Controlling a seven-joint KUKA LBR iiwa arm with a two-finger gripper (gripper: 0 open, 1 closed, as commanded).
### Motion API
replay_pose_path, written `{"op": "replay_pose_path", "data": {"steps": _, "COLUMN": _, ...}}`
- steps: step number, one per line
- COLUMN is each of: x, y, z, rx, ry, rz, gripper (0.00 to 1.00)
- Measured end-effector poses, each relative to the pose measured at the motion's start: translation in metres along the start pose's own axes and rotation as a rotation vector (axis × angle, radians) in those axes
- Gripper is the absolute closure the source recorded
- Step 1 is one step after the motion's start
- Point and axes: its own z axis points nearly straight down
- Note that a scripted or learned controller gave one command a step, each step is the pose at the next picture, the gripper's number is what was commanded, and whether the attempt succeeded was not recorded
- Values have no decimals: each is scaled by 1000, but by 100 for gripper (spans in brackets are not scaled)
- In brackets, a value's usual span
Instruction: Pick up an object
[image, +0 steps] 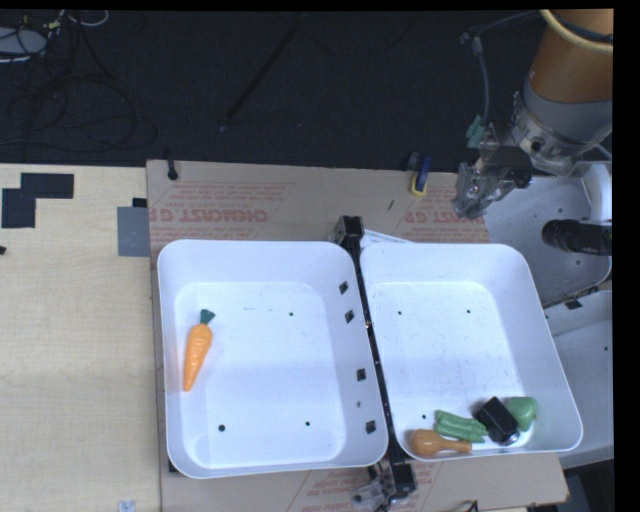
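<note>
your two-finger gripper (470, 205) hangs at the upper right of the camera view, above the brown cardboard sheet (260, 200) just beyond the far rim of the right-hand shallow white bin (540, 300). nothing sits between its fingers that you can see, and the view is too small and dark there for you to tell how they are set. above it the grey arm with its orange band (570, 60) rises toward the top right corner.

nearest to the gripper, a small yellow and blue clip-like piece (419, 175) stands on the cardboard just to its left.

in the right-hand bin, all the objects crowd the near right corner, well apart from the gripper: a black block-shaped item (497, 419) lies tilted, touching a green rounded toy (522, 408) on its right and a green pod-shaped toy (459, 425) on its left. an orange-tan pear-shaped toy (437, 443) lies just in front of the pod, against the near wall.

in the left-hand shallow white bin (250, 260), an orange toy carrot with a green top (197, 349) lies alone near the left wall, green end pointing away from you, tip toward the near side.

the pale wooden bench top (70, 350) spreads to the left of the bins, with dark cables on the black floor beyond it.
</note>
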Motion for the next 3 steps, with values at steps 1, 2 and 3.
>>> {"op": "replay_pose_path", "data": {"steps": 1, "x": 53, "y": -26, "z": -29, "rx": -4, "ry": 3, "rz": -1, "gripper": 100}}
{"op": "replay_pose_path", "data": {"steps": 2, "x": 6, "y": -50, "z": 81, "rx": 11, "ry": 0, "rz": 10, "gripper": 100}}
{"op": "replay_pose_path", "data": {"steps": 3, "x": 61, "y": -2, "z": 67, "rx": -5, "ry": 1, "rz": 0, "gripper": 100}}
